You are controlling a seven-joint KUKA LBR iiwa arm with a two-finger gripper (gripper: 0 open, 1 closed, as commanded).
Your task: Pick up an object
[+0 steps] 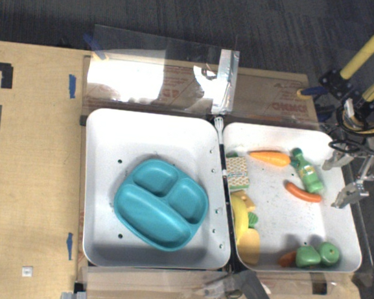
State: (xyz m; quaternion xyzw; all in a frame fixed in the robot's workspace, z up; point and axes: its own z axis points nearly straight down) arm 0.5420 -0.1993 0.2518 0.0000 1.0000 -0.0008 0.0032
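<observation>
A miss is being risked: the gripper [351, 186] is being seen at three o'clock, over the right bin's [286, 136] outer rim, and nothing is being held between its fingers, which appear parted. The nearest candidates, a red pepper [302, 193] and a green bottle [307, 173], are lying close together, so both could be nudged or only clipped. A carrot [269, 157] is lying at twelve o'clock in that bin, green vegetables [317, 255] at five o'clock, a banana [243, 215] along its left wall. The teal tray [161, 204] is sitting in the left bin [110, 132], well apart.
</observation>
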